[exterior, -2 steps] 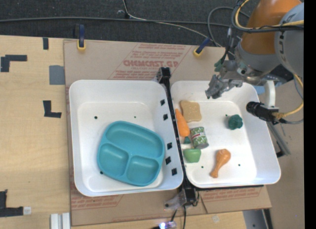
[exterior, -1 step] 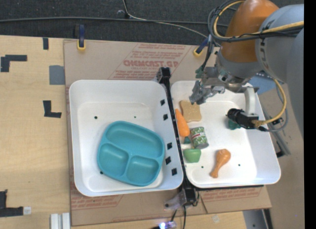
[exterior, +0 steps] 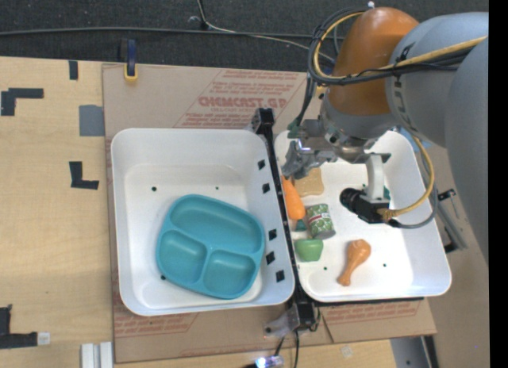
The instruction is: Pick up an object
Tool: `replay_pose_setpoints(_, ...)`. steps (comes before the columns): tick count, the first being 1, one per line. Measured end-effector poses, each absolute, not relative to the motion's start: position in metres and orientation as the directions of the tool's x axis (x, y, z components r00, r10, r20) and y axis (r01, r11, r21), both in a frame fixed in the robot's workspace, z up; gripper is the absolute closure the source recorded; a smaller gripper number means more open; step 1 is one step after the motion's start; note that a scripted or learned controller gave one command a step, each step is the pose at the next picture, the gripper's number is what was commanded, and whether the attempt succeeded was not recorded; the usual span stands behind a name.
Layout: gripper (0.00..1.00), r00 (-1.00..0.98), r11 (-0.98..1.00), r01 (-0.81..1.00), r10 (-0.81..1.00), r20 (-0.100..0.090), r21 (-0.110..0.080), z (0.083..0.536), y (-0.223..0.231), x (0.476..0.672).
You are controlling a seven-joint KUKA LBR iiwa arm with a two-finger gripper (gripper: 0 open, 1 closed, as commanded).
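Gripper (exterior: 300,160) hangs over the right bin's (exterior: 421,279) upper left, above the carrot (exterior: 293,198); whether it grips anything is unclear

Two white bins (exterior: 127,152) sit on tan cardboard (exterior: 230,97) printed with red lettering. By the left bin's front edge lies a teal divided plate (exterior: 210,246). Along the right bin's left wall: an orange carrot (exterior: 293,199), a green patterned can (exterior: 319,220), a green cup (exterior: 309,249) and a golden-brown drumstick (exterior: 354,260).
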State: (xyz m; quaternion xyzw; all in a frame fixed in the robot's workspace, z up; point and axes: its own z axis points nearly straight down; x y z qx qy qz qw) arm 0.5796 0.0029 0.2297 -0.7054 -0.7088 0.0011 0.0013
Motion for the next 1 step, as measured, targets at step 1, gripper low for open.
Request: replay_pose_setpoints(1, 1.00, -0.007, 0.007, 1.000, 1.000, 0.001, -0.002, 0.2377, 0.0592, 0.5684)
